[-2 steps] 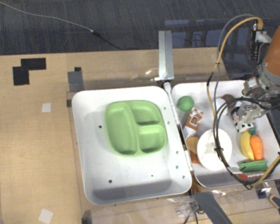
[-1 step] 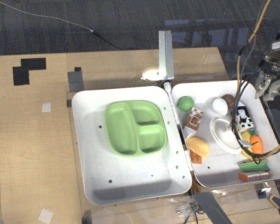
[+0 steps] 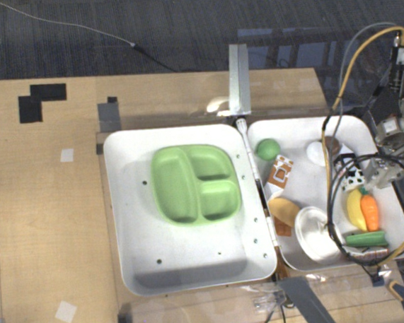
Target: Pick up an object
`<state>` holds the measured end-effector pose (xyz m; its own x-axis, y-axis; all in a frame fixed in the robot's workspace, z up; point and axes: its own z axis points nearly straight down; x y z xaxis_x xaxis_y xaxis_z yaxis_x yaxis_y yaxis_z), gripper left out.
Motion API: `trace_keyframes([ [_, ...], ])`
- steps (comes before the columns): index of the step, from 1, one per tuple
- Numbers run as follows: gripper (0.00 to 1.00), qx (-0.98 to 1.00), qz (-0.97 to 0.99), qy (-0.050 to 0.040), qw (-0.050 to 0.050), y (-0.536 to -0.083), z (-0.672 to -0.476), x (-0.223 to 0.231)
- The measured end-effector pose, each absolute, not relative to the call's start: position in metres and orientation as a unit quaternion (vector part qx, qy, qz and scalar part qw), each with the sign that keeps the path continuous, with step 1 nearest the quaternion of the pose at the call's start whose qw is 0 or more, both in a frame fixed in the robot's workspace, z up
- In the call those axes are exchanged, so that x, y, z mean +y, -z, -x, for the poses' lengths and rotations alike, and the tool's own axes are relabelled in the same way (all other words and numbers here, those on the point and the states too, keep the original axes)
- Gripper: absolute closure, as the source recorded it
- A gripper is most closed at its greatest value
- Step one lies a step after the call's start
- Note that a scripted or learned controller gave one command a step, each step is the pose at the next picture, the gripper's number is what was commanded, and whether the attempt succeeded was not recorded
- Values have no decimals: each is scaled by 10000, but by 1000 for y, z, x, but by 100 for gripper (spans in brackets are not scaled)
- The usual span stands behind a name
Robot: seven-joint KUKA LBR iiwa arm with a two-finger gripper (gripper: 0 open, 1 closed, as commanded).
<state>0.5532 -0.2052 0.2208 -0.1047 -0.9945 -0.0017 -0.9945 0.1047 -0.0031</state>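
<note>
Gripper at right bin's right edge, above banana and carrot; finger spread cannot be told, nothing seen held. Cucumber just below those, steel bowl beside. Green tray in left bin.

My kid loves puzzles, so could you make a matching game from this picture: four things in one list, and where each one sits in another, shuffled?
Things:
1. green divided plate
2. green ball
3. carrot
4. metal bowl

Places:
A. front of the right bin, near its middle
B. back left corner of the right bin
C. middle of the left bin
D. right side of the right bin, touching a banana

Pairs: 1-C, 2-B, 3-D, 4-A
</note>
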Motion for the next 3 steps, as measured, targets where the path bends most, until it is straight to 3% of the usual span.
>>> trace_keyframes([
  [1,100,7243,6894,19,49,-243,-622,-133],
  [2,100,5921,8058,18,18,-240,-613,-203],
  [3,100,4058,9140,26,31,-146,-633,-185],
])
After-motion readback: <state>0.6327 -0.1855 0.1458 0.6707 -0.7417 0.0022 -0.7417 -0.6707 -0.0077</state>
